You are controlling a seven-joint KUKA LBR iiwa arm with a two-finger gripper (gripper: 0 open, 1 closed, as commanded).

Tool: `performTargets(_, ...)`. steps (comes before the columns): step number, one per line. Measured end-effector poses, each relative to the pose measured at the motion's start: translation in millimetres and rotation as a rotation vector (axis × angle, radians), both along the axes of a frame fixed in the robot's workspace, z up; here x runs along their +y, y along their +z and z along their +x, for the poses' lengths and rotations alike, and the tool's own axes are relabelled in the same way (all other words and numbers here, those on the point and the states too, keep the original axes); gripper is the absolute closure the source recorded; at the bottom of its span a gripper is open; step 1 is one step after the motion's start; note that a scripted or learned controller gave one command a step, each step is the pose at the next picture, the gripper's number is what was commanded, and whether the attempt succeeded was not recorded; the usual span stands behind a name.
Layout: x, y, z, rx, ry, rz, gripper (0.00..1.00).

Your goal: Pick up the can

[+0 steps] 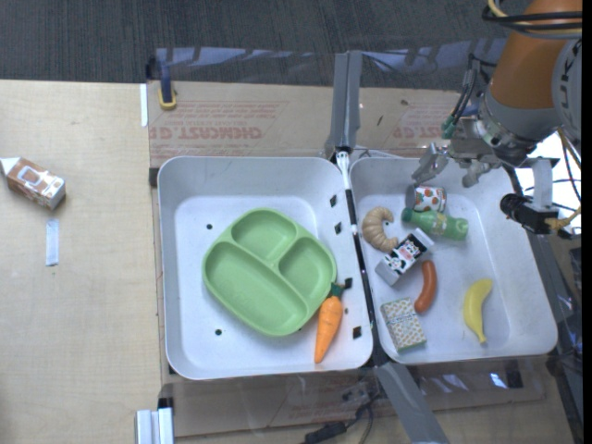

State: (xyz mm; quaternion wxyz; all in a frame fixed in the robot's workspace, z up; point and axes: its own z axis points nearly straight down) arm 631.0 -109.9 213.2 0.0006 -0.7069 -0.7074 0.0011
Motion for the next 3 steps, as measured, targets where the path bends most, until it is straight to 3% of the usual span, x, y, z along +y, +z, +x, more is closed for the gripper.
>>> performTargets(1,-35.3,-118.0,29.4,-0.008,-0.104,-0.001,0.0)
performTargets(2,-35.9,-108.5,29.5,-0.008,-0.103,-0.002,1.0)
performTargets(3,-6.3,45.2,-21.6,0.0,-0.289,-0.001,1.0)
